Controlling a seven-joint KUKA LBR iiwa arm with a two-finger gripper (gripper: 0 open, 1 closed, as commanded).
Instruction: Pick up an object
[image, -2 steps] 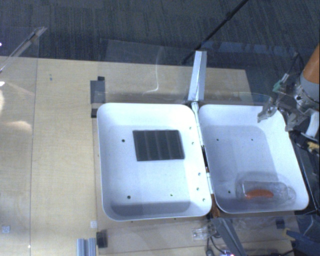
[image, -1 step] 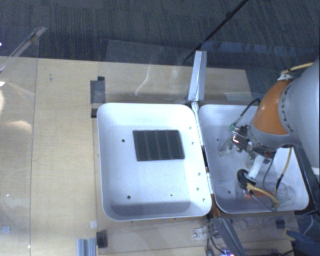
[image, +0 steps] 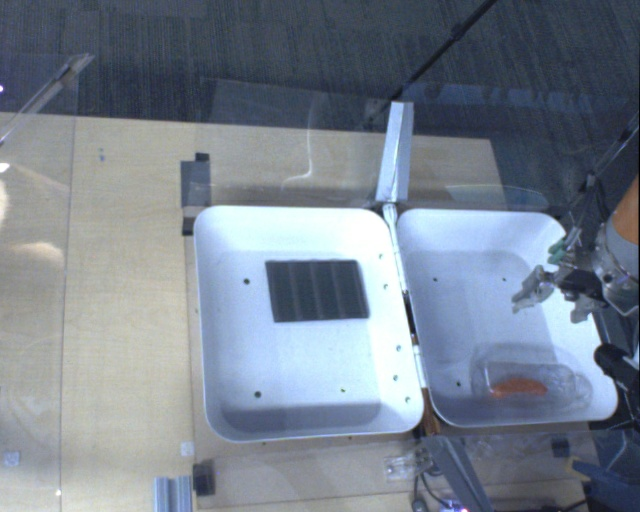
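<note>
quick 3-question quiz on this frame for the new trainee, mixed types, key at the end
1. True or false: the dark ribbed pad lies in the left bin.
2. Which bin holds the clear packet with an orange item? A) left B) right
3. Fill in: the end effector sits over the ____ bin, apart from the packet.

Key: 1 true; 2 B; 3 right

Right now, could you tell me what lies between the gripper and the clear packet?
Bare white bin floor separates the gripper from the clear packet in the camera view.
</note>
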